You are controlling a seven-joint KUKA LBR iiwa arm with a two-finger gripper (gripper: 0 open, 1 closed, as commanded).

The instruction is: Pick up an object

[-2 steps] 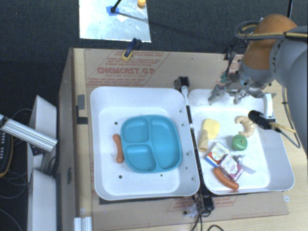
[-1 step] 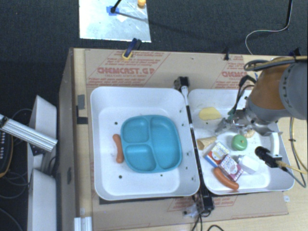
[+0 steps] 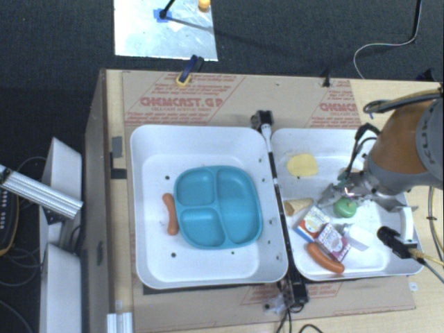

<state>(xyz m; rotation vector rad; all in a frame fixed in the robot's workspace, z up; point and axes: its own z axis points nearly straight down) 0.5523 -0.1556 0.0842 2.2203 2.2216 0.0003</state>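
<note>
Claw (image 3: pixel 345 194) low in right bin (image 3: pixel 326 139), over green ball (image 3: pixel 344 207); can't tell its state or whether it grips. Ball, likely target, sits mid-bin w/ packets (image 3: pixel 331 241) and sausage (image 3: pixel 325 257) nearer, yellow disc (image 3: pixel 302 164) farther. Left bin (image 3: pixel 201 139): blue tray (image 3: pixel 217 207), 2nd sausage (image 3: pixel 170 214).

blue divided plate (image 3: pixel 217 207) — orange sausage (image 3: pixel 170 214) | yellow disc (image 3: pixel 302 164) | green ball (image 3: pixel 344 207) — white bins (image 3: pixel 149 144)

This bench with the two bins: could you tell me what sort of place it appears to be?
Probably a robotics lab's pick-and-place station: the arm reaches over two white bins of toy food, on a board-covered bench.
</note>
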